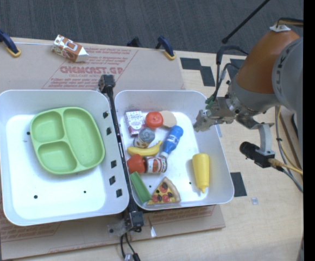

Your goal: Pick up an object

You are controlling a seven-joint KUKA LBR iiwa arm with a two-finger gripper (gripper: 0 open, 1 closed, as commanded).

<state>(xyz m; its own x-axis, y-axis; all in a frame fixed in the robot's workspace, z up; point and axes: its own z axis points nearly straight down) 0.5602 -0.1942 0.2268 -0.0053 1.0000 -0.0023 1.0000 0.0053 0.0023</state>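
Gripper [202, 119] at right bin's [214, 192] right rim — finger state indiscernible — yellow mustard bottle [201, 171] lies below it, apart.

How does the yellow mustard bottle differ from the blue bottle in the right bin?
The yellow mustard bottle lies alone near the bin's right wall, cap toward the near edge; the blue bottle lies tilted in the crowded middle, touching the banana. The mustard bottle is plain yellow and looks larger; the blue bottle has a white end. Both lie on their sides in the right bin.
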